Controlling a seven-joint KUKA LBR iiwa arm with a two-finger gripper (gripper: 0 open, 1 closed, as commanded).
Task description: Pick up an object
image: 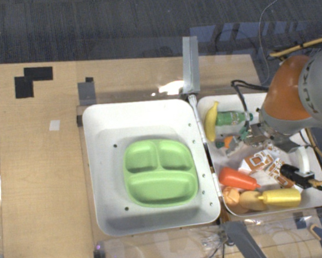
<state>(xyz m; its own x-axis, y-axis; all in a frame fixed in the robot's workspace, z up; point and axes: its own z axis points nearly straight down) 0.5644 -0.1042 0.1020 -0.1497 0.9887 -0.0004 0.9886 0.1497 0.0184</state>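
The banana, at the right bin's ten o'clock, looks light and slick; grab mid-curve. I cannot tell the gripper's state.

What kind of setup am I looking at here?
Likely a lab bin-picking bench: two white bins side by side, a green divided plate, toy food like a banana, and cables.
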